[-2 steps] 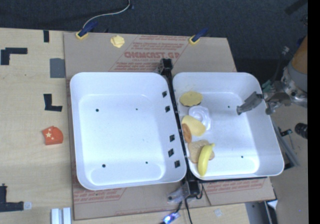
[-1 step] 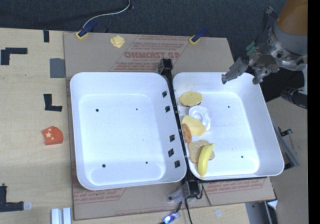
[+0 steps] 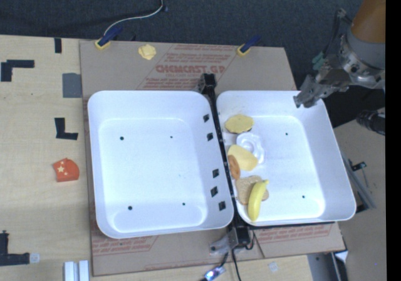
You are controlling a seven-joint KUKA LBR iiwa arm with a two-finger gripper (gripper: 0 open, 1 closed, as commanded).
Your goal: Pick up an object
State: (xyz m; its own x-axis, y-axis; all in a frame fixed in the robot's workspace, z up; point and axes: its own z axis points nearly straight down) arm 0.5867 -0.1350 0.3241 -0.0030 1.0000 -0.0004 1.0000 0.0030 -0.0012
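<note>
Though tool hangs over right bin rim, grip state unreadable; arm cropped.

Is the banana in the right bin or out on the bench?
In the bin. The banana lies inside the right bin, near its front left corner, partly on a tan object.

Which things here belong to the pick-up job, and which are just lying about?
Part of the job:
banana
yellow slice
white ring
tan chunk
right bin
gripper

Lying about:
orange block
yellow lump
left bin
</note>
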